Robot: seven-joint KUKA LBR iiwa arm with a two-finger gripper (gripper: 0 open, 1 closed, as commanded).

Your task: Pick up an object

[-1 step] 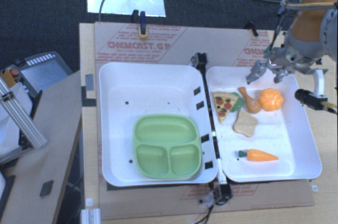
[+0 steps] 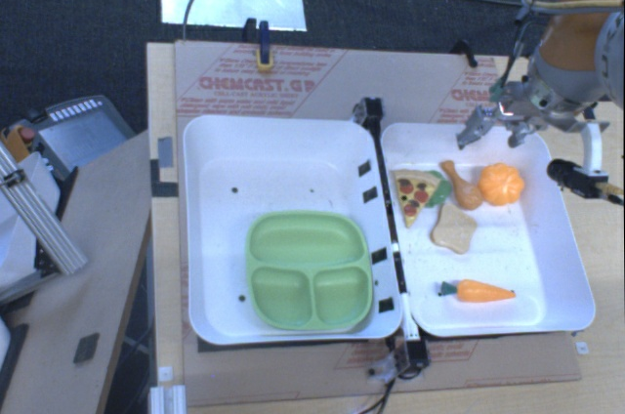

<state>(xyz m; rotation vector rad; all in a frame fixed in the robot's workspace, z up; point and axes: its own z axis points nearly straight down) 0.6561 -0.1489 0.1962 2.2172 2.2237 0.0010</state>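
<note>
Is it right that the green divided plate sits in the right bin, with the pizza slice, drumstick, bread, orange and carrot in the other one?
Not quite. The camera view shows the green divided plate in the left bin. The pizza slice, drumstick, bread, orange and carrot are in the other one, the right bin.

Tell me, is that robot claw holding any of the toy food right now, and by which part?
Nothing is held. The gripper hangs open above the far edge of the right bin, with nothing between its fingers; the pumpkin and drumstick lie below it.

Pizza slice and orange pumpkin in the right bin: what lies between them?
In the camera view, the chicken drumstick lies between the pizza slice and the orange pumpkin, its thick end against the pumpkin.
</note>
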